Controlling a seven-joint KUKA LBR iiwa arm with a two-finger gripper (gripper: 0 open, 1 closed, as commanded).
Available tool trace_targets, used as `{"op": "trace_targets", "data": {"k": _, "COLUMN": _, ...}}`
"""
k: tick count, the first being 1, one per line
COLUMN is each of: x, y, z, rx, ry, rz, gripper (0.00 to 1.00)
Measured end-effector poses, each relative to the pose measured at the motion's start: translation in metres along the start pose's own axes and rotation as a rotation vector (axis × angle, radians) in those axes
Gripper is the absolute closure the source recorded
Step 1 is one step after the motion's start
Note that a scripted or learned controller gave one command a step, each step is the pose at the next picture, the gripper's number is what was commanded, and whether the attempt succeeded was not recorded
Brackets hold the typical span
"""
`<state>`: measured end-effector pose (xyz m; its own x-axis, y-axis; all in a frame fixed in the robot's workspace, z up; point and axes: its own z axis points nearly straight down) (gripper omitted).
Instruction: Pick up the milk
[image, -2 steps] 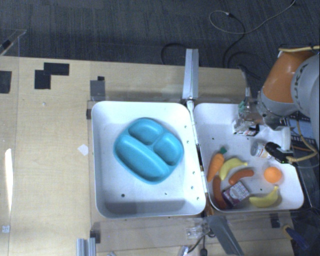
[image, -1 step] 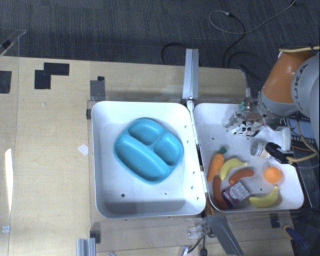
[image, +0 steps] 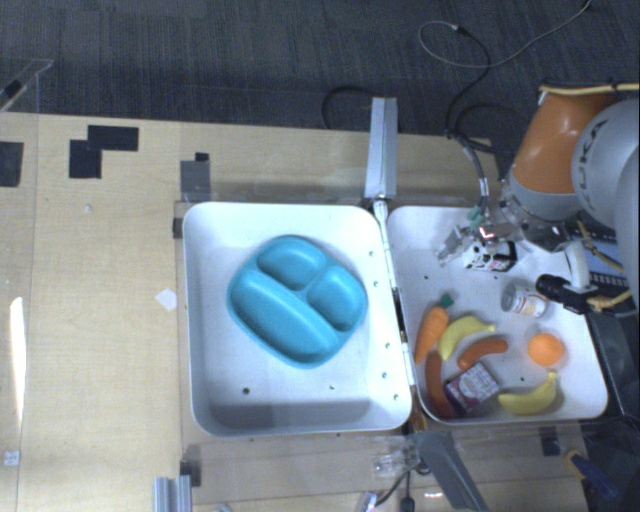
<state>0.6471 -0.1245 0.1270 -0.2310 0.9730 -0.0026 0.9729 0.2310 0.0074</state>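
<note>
The milk looks to be the small white bottle (image: 524, 300) lying on its side in the right bin (image: 420, 235), right of centre. My gripper (image: 480, 246) hangs over the bin's far part, up and to the left of the bottle and apart from it. Nothing shows held in it. The grey arm with its orange band (image: 560, 150) comes in from the upper right.
Toy food fills the front of the right bin: a carrot (image: 431, 333), two bananas (image: 463, 333) (image: 530, 398), a sausage (image: 482, 350), an orange (image: 546, 349) and a dark purple carton (image: 472, 386). A blue divided plate (image: 297, 298) lies in the left bin (image: 215, 240).
</note>
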Motion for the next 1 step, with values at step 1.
{"op": "trace_targets", "data": {"k": 1, "x": -0.0093, "y": 0.0229, "z": -0.0685, "rx": 0.000, "ry": -0.001, "rz": -0.132, "gripper": 0.00}}
